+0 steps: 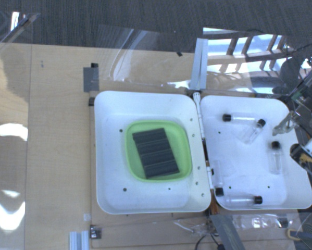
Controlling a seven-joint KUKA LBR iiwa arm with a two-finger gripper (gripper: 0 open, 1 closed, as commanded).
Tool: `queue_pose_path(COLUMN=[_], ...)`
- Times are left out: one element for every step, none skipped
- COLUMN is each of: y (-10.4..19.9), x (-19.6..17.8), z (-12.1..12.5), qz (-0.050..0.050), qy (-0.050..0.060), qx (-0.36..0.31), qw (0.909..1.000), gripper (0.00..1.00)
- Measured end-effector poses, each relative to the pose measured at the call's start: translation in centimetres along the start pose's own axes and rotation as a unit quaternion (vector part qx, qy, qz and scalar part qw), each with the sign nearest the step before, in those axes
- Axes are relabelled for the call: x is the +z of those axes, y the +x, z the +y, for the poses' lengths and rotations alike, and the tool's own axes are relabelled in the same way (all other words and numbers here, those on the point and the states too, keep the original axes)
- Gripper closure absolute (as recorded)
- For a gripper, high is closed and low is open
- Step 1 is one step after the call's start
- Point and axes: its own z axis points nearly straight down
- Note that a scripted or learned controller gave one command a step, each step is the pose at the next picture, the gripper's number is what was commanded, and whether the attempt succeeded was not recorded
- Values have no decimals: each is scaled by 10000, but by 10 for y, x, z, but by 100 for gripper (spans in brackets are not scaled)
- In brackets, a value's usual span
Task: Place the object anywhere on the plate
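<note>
White bins touch; plate central.

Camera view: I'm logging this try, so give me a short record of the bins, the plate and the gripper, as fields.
left bin: holds a green plate
on plate: dark ridged block, lying flat, slightly turned
right bin: holds several clear vials with dark caps, scattered, lying down
gripper: at the right bin's right edge, above the bin floor
gripper fingers: cannot tell
</note>
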Motion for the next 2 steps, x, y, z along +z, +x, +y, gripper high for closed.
queue_pose_path(y=[-19,-23], x=[-20,1], z=[-7,-4], qz=[7,-1], qy=[-20,3], qx=[300,690], qw=[9995,9976], gripper=[0,0])
